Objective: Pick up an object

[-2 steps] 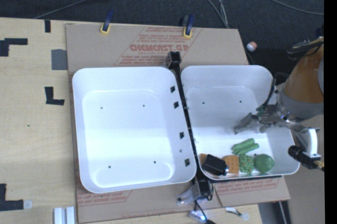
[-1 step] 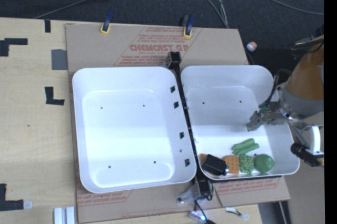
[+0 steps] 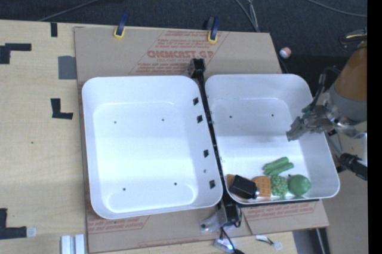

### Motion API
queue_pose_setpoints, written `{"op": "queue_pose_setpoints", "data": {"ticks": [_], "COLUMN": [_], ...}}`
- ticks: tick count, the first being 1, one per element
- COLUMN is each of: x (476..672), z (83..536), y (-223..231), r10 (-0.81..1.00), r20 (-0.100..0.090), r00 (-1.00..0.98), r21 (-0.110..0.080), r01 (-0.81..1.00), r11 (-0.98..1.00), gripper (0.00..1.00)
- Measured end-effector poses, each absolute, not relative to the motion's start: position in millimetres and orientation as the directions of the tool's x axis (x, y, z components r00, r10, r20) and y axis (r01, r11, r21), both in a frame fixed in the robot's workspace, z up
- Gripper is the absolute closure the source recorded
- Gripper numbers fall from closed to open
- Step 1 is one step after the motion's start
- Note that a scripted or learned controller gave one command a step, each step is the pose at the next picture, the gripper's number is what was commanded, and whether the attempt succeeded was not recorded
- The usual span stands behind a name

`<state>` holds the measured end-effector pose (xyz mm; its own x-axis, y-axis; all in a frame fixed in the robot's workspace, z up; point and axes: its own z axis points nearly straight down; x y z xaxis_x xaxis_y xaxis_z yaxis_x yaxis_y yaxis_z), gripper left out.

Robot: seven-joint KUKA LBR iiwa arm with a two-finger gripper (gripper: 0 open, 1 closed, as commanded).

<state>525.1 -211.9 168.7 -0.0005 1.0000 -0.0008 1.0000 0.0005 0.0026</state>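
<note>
A grey robot arm reaches from the right over the right bin. Its gripper hangs above the bin floor, holding nothing; its finger state is unclear. A green ball, green pods and a black block lie along the near edge.

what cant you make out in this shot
- Pincer, camera view: small and blurred over the right bin; open or shut is unclear.
- Arm: cut off by the right edge.
- Orange item: partly covered by the black object, too small to identify.
- Green items: crowded at the near wall, shapes unclear.
</note>
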Motion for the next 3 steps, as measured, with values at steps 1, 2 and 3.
{"op": "queue_pose_setpoints", "data": {"ticks": [1, 2, 3], "x": [523.4, 533.0, 545.1], "z": [211, 268, 253], "y": [-209, -205, -155], "r10": [1.000, 1.000, 1.000], "r20": [-0.001, -0.001, 0.001], "r00": [-0.001, -0.001, -0.005], "r21": [0.003, 0.005, -0.001], "r01": [1.000, 1.000, 1.000], "r11": [0.001, 0.001, 0.005], "gripper": [1.00, 1.00, 1.00]}}
